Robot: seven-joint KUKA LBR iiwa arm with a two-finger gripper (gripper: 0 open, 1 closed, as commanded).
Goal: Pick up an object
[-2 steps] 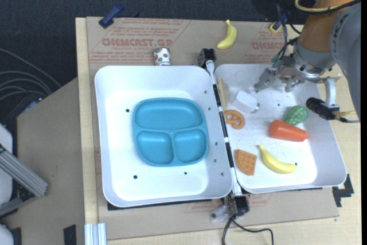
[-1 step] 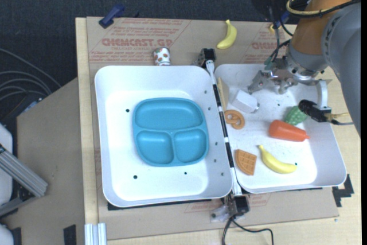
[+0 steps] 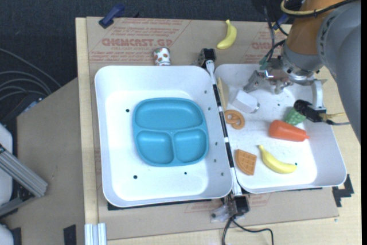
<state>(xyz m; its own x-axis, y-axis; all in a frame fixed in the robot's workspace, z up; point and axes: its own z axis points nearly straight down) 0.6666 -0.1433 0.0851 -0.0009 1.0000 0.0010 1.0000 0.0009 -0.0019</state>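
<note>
hovering gripper (image 3: pixel 265 82) over right bin (image 3: pixel 330 149), finger state unclear; white block (image 3: pixel 245 102) lying just at 7 o'clock, long axis 10-to-4.

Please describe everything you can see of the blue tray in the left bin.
The blue tray is a light blue, rounded rectangle that looks like smooth plastic. It has three compartments: one wide one along the far side and two smaller ones side by side along the near side, split by raised ridges. It lies flat, right side up, near the middle of the left white bin, resting on the bin's floor. No object lies in it, and nothing else touches it.
</note>
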